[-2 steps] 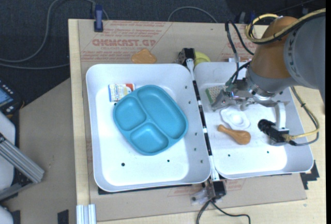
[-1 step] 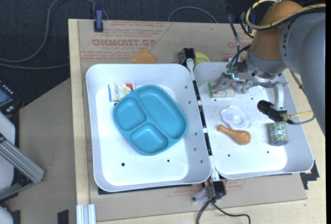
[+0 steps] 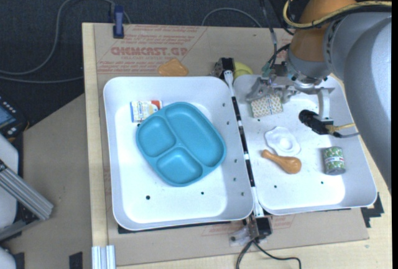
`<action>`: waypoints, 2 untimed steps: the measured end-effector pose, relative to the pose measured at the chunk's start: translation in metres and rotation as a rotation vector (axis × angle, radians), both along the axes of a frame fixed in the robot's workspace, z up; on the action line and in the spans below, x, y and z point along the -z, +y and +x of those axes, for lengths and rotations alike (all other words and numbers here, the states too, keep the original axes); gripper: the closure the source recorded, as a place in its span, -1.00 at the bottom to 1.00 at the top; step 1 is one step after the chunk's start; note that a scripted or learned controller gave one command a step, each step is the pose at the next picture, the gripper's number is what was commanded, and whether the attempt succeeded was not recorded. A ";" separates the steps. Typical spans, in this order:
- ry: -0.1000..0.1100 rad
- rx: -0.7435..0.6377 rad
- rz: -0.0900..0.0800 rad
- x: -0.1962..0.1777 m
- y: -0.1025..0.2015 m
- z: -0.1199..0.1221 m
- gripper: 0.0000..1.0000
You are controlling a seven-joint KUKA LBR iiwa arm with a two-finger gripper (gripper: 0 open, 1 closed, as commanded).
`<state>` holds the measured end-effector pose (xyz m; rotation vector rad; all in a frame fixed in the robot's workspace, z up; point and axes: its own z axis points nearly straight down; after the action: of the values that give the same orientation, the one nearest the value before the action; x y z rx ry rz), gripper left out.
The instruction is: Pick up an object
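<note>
Orange spoon lies handle pointing up-left, bowl lower-right; gripper state I cannot tell.

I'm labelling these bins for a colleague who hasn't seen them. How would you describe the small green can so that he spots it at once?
Look at the right bin, the one the arm reaches into. Near its right edge, about halfway down, stands a small green patterned can. It is the only green, cylindrical thing there; its neighbours are a tan spoon-shaped piece and a white cup-like piece to its left.
</note>
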<state>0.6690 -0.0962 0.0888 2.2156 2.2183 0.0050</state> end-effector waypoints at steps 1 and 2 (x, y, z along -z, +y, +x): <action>0.003 -0.001 0.001 -0.007 0.001 -0.002 1.00; 0.004 -0.001 0.001 -0.007 0.001 -0.002 -1.00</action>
<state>0.6674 -0.0949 0.0955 2.2164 2.2219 0.0014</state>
